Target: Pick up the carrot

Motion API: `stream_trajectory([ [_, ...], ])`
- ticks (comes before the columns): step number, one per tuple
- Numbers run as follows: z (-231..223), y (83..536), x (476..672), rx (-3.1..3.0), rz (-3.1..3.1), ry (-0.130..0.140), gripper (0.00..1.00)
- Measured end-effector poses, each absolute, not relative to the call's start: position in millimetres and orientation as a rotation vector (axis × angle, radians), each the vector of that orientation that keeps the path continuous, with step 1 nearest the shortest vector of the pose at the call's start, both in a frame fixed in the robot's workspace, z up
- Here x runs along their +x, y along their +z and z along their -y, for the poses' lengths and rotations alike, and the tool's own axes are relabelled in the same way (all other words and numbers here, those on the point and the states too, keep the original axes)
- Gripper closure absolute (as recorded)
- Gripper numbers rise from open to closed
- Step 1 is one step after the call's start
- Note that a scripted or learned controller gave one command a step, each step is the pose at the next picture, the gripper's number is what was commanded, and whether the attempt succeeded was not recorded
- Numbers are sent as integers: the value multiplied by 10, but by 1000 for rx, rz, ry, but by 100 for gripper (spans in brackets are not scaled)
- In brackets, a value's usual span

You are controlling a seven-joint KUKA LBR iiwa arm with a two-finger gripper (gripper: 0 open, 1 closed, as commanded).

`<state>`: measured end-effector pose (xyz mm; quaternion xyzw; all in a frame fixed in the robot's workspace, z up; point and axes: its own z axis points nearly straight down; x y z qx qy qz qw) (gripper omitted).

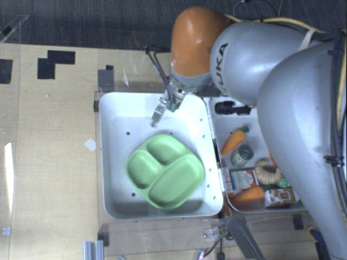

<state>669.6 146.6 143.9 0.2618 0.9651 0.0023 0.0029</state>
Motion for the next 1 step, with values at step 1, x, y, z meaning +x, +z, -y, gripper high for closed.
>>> stream_trajectory([
  [1,-2274,1829,6092,919,-2998,10,0],
])
